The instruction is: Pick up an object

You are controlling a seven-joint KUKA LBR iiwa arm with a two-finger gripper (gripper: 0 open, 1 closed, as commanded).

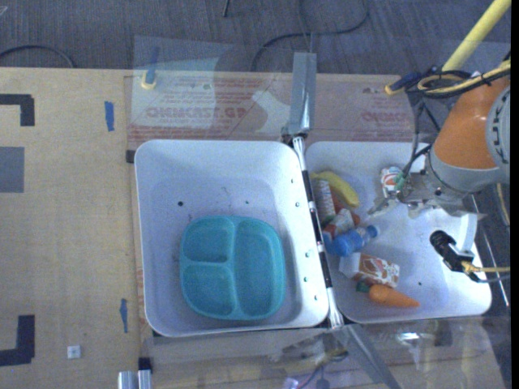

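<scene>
Gripper [403, 194] above right white bin [454, 294], finger state impossible to tell. Orange plastic carrot [392, 297] near front wall, long axis left-right, tip pointing right. Yellow banana [340, 186], blue plastic bottle [353, 241] along left wall. Teal divided plate [233, 267] in left white bin [158, 177].

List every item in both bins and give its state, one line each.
Teal divided plastic plate: lying flat, right way up, in the left bin.
Yellow toy banana: lying near the right bin's left wall.
Blue plastic bottle: on its side.
Orange toy carrot: lying flat near the front edge.
Small white and red carton: lying flat beside the carrot.
Gripper: over the right bin, holding nothing visible.
</scene>
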